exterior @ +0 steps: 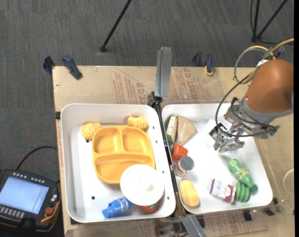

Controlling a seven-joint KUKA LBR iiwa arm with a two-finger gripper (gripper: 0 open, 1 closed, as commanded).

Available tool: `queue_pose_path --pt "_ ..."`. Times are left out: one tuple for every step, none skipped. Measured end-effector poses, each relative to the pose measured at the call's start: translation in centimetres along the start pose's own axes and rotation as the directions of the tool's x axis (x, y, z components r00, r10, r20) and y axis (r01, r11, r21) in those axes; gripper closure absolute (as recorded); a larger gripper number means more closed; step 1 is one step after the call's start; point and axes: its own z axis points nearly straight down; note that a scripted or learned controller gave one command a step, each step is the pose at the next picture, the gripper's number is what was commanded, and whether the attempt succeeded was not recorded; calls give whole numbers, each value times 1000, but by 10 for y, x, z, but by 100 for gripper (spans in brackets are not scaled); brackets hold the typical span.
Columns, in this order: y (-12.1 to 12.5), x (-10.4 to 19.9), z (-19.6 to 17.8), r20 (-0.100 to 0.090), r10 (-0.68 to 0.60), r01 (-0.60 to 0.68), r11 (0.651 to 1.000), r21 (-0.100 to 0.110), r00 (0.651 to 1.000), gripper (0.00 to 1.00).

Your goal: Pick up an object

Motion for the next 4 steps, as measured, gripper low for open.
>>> queue_pose_path --pt "27 -80 12 -5 -31 31 1000 -2 999 100" --pt "96 56 -18 -9 -192 192 981 -4 981 100" --pt "33 -87 13 -6 -25 25 1000 -4 1000 100" --pt "31 34 -46 -9 -334 334 942 1 942 100"
